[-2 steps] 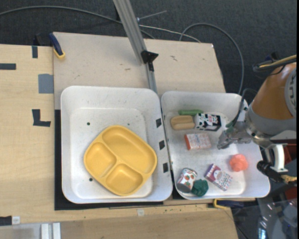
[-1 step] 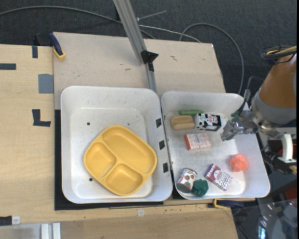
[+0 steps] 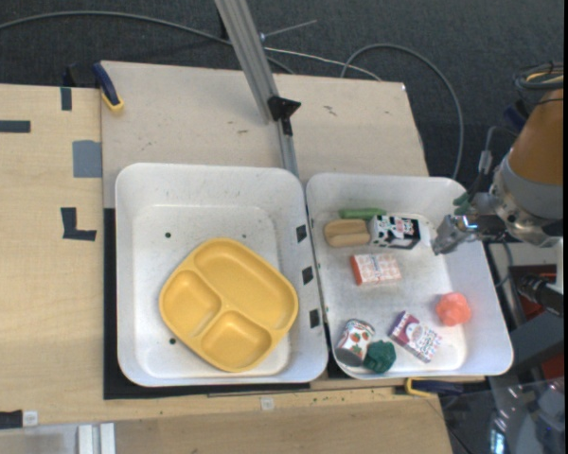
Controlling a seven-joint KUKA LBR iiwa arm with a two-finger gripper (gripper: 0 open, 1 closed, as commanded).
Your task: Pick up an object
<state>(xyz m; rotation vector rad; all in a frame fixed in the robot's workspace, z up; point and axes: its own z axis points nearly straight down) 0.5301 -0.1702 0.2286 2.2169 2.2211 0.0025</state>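
We see claw over right bin near milk carton; grip state unclear, maybe nothing held.

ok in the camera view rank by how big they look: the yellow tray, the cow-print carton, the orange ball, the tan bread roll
1. yellow tray, by far the largest
2. cow-print carton and tan bread roll: these look about alike, so I won't rank them
3. orange ball, smallest
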